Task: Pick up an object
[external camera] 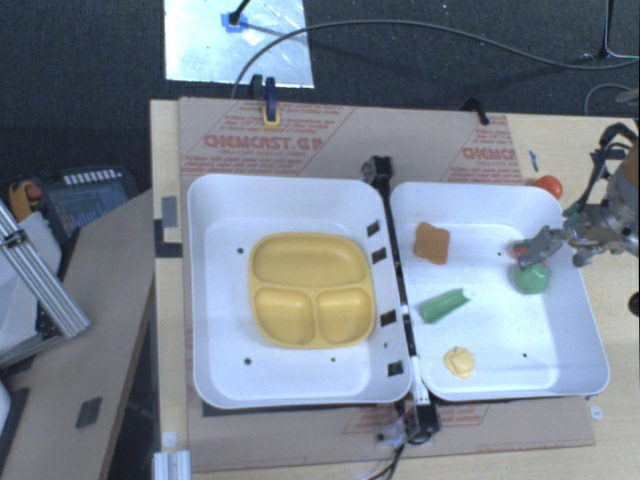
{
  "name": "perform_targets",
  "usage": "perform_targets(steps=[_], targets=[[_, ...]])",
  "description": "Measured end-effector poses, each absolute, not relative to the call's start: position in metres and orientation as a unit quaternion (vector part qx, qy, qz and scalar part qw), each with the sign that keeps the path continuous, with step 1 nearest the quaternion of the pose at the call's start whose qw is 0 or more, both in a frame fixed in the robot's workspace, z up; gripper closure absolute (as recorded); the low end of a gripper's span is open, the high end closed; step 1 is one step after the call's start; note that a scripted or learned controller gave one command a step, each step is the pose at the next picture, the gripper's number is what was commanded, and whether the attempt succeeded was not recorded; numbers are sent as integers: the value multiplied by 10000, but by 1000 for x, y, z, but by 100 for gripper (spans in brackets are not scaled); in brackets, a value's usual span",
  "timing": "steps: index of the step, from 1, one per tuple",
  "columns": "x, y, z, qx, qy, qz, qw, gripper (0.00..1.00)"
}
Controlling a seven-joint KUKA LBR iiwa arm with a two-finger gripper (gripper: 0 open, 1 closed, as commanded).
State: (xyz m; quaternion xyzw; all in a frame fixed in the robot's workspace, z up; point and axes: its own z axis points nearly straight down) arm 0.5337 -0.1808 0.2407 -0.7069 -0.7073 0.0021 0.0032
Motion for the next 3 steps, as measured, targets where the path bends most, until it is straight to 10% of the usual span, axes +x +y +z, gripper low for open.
perform_targets(steps=[3], targets=[[539,-174,138,-7065,-7077,5,10,0]])
